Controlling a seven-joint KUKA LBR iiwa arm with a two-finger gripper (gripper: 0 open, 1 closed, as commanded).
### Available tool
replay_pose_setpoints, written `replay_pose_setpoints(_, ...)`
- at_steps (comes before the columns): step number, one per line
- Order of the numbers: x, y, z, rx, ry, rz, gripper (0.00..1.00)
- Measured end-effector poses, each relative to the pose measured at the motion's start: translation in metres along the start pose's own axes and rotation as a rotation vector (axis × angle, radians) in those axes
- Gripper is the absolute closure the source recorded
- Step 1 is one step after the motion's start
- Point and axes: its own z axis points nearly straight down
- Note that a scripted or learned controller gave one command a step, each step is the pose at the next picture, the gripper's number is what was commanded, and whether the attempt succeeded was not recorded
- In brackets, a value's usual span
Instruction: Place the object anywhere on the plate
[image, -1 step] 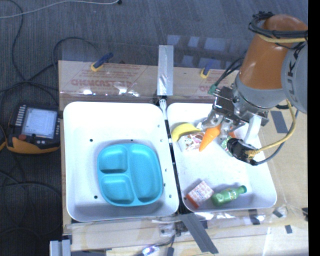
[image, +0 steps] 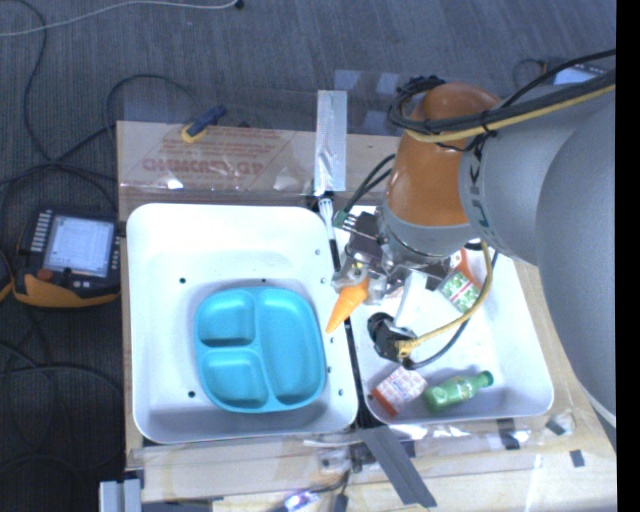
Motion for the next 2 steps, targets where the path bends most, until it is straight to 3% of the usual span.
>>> replay_pose_setpoints(1, 0.0266, -0.0632, 0.0615, 0.002, -0.001, 0.185, 1.0)
replay_pose_setpoints(2, 0.0264, -0.0629, 0.0613, 0.001, -0.001, 0.185, 0.0)
